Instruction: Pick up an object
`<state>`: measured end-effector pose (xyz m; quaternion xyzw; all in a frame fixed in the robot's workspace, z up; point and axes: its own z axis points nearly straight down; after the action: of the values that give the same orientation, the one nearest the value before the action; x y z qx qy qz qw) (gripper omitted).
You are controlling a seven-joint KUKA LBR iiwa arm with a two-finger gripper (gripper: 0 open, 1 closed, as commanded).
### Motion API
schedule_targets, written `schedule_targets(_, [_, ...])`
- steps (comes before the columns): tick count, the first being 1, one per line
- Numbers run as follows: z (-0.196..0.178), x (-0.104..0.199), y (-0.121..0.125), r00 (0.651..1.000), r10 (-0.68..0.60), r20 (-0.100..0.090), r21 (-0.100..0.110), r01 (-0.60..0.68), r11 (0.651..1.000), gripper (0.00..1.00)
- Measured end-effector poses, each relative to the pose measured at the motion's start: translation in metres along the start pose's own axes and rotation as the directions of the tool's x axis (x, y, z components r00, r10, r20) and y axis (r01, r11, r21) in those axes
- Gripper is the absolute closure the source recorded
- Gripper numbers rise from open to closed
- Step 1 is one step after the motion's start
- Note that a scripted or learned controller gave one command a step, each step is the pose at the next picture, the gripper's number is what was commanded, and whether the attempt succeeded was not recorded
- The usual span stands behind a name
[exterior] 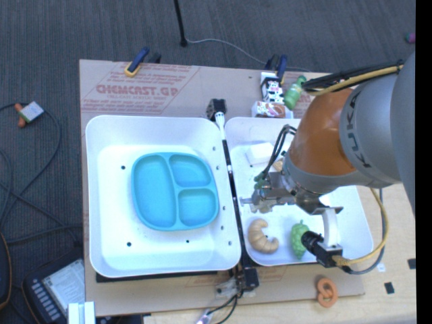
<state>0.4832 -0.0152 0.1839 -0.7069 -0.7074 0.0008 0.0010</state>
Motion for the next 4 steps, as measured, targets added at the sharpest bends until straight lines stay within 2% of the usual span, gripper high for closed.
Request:
schedule_targets(1, [0.0,-0.0091,0.0063,1.0,0.0,0.0,-0.001,0.0,1.0,1.0])
schedule_targets(2, [-0.0003,-0.0162,0.0004,1.0,0.001,0.001,-0.001,-0.001,1.0,1.0])
schedule_targets(4, [-0.0001,-0.0076,0.0005,1.0,0.0,-0.001,-0.001,0.0,1.0,1.0])
